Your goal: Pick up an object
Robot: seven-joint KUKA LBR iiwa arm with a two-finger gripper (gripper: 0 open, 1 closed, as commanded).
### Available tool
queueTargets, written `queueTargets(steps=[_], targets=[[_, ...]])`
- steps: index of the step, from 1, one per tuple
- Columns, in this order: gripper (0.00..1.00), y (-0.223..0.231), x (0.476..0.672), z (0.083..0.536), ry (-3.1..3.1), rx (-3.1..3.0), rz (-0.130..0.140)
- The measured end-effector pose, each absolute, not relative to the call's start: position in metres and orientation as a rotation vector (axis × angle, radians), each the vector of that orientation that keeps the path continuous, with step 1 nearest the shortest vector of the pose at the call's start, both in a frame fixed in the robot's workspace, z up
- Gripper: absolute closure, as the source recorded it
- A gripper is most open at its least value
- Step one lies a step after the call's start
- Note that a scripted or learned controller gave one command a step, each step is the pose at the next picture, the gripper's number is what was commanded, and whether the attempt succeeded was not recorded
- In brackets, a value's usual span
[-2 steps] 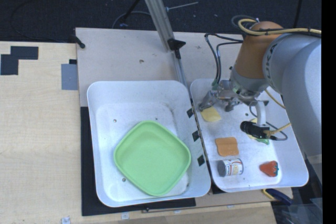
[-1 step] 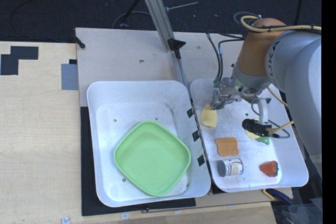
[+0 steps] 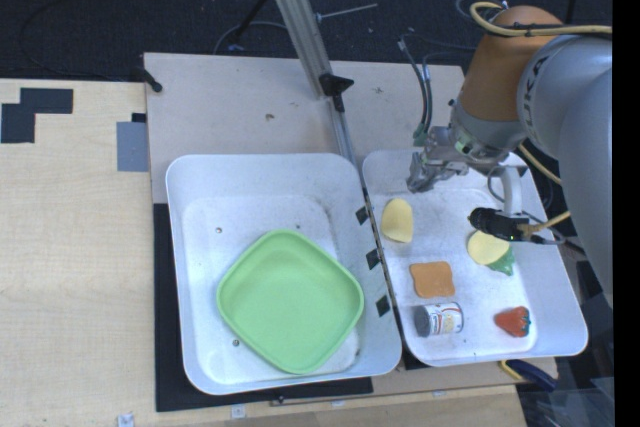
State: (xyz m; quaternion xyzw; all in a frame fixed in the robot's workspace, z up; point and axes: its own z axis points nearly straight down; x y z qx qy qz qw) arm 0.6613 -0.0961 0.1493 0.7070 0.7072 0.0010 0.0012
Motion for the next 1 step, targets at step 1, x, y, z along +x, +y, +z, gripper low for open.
queueTargets(steps=[1], targets=[[1.00,-0.0971,0.6521,0.2031,2.218,2.220,0.005]])
